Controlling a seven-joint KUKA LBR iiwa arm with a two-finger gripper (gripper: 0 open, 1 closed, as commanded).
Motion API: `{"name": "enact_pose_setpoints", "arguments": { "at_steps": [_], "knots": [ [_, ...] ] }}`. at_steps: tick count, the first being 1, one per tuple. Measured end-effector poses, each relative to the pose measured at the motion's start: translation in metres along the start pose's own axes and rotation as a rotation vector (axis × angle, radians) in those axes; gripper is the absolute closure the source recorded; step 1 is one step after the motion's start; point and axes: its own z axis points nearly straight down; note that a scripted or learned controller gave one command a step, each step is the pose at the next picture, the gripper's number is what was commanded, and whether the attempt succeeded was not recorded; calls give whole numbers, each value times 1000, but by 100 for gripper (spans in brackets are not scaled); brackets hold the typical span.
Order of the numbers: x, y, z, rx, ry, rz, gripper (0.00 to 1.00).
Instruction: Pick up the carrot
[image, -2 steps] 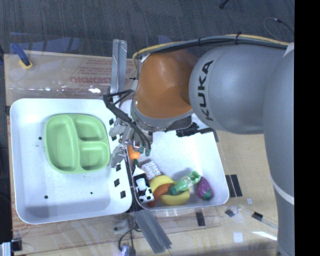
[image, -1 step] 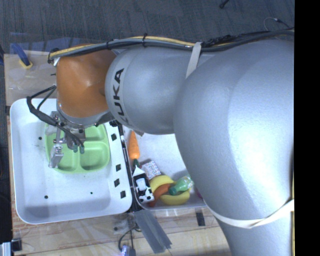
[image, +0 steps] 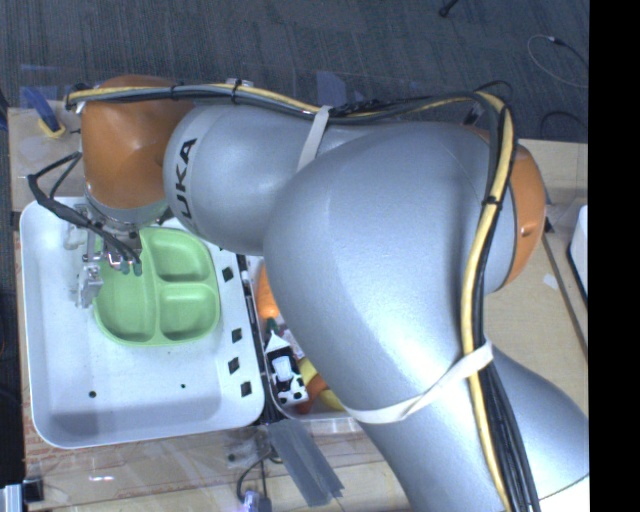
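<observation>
An orange, carrot-like shape (image: 264, 292) shows at the left edge of the right bin, mostly hidden under the arm's big grey body. My gripper (image: 98, 272) hangs below the orange wrist band, over the left bin (image: 60, 400). It sits at the upper left edge of a green divided plate (image: 165, 290), well to the left of the orange shape. Nothing can be seen held in it.
The arm (image: 400, 280) covers nearly all of the right bin. In the visible strip lie a black-and-white item (image: 285, 375) and a yellow-orange piece (image: 315, 385). A divider with black clips (image: 245, 330) separates the bins. The left bin's white floor shows below the plate.
</observation>
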Motion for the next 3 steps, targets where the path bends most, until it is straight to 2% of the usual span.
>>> {"name": "enact_pose_setpoints", "arguments": {
  "at_steps": [1, 2, 3],
  "knots": [
    [-12, -18, -137, 6, -3, -393, 0],
    [-9, -3, -161, 5, -3, -679, 0],
    [82, -7, -171, 6, 0, -503, 0]
  ]
}}
